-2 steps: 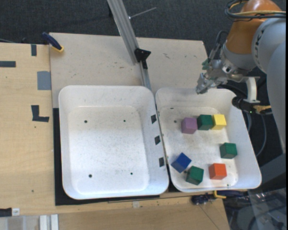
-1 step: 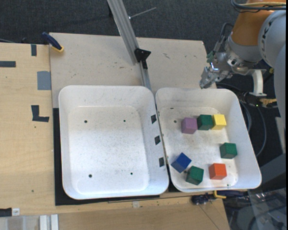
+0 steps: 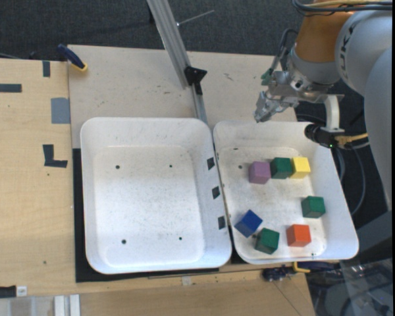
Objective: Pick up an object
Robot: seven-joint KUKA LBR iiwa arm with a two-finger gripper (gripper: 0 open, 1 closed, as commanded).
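Several small cubes lie in the right bin (image 3: 329, 196). A purple cube (image 3: 259, 172), a dark green cube (image 3: 282, 167) and a yellow cube (image 3: 301, 166) form a row near its middle. Another green cube (image 3: 313, 206) sits toward the right wall. Along the front lie a blue cube (image 3: 249, 222), a green cube (image 3: 267, 240) and an orange cube (image 3: 299, 235). My gripper (image 3: 265, 110) hangs above the bin's far rim, well behind the row of cubes, with nothing visible between its fingers.
The left bin (image 3: 145, 196) stands beside the right one, their rims touching. A slanted metal rail (image 3: 174, 41) runs down from the top toward the gap between the bins. A blue and yellow tool (image 3: 72, 56) lies at the far left.
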